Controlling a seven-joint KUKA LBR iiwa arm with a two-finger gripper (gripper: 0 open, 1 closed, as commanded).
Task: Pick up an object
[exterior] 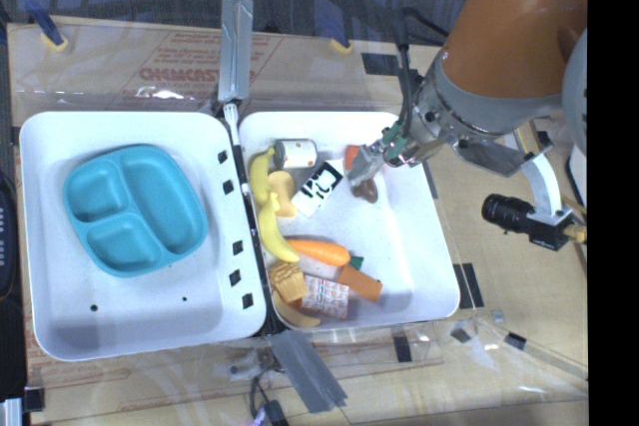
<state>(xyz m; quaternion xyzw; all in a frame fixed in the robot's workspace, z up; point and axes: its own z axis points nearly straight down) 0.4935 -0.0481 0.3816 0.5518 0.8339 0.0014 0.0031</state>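
My gripper (365,177) hangs low over the back right part of the right bin (419,244), its dark fingertips near a small red-orange piece (351,156) at the bin's floor. To its left lie a black and white packet (319,186), a small grey and white box (295,154) and a yellow banana (268,210). An orange carrot (318,251) lies across the middle. Below it sit a printed packet (327,295), an orange block (363,285) and a tan chunk (289,282). Nothing shows between the fingers.
The left bin (60,314) holds a blue divided plate (135,208). A grey bar (235,50) stands at the back between the bins. A black cylinder (519,215) juts from the arm over the bench at right.
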